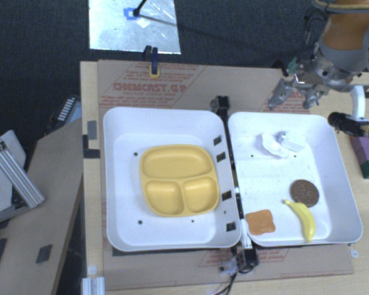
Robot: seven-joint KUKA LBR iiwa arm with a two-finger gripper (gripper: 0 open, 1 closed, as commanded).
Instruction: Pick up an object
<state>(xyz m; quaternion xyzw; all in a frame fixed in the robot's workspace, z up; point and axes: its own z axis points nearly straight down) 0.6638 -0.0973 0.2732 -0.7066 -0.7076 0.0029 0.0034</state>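
I have the gripper [295, 94] parked above the right bin's [344, 165] far rim, fingers spread and holding nothing — clear of the load. Banana [302, 219], brown disc [304, 192], orange piece [260, 222] sit at the near end, white object [280, 144] closer.

The cardboard sheet [172, 82] bears faint red print, too blurred to read.
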